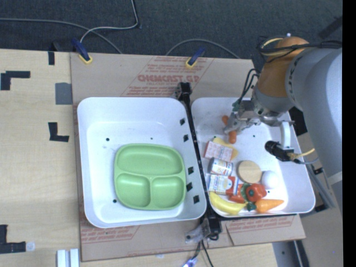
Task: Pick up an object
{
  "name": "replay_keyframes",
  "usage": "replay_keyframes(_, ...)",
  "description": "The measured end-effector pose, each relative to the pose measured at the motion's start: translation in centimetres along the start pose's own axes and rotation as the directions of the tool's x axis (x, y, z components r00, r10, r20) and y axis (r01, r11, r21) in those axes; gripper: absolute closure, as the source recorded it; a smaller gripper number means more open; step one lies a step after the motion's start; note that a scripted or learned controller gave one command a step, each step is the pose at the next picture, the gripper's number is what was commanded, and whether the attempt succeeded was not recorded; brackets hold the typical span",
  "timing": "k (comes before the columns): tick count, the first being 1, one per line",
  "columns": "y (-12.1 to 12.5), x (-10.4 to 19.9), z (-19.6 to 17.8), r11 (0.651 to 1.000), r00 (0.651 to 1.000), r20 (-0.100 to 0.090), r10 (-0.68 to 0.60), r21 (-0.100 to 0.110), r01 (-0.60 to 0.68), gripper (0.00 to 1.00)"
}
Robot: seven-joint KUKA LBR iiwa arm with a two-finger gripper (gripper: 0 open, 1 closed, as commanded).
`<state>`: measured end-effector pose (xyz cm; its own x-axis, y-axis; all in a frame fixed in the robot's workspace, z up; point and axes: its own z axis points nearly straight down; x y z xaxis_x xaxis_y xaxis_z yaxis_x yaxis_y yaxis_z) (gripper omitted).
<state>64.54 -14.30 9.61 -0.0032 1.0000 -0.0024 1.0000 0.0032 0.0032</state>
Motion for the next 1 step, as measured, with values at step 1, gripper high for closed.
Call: replay_keyframes(1,-1.53,6.43,-8.9,1.0,1.0,-0.003,0.001,0.003,-0.001,1.0)
